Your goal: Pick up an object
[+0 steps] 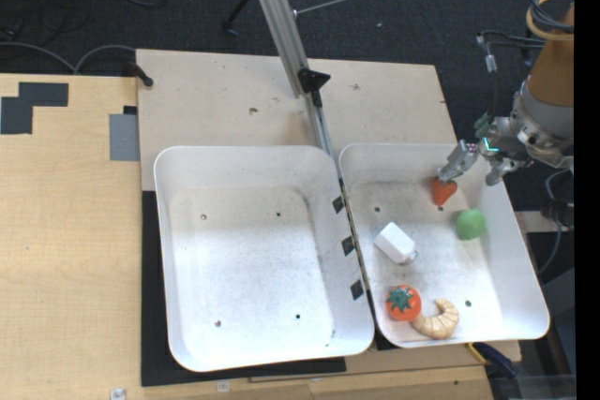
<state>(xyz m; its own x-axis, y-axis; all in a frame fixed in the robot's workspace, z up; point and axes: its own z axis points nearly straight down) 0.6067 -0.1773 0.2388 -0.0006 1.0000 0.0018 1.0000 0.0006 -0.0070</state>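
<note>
My gripper (476,169) hangs over the far right part of the right bin (525,295), and it is open, with its two fingers spread apart. A small red object (442,192) lies just below the left fingertip (458,163), outside the gap between the fingers. Close to the gripper on its near side rests a green ball (470,224). A white block (395,243) sits mid-bin. At the bin's near edge are a red tomato (403,303) and a tan croissant (438,319), side by side.
The left bin (187,201) adjoins the right one along a shared wall with black clips (345,229). A slanted metal rail (281,23) rises behind the bins. The grey arm with its orange band (551,61) enters from the right.
</note>
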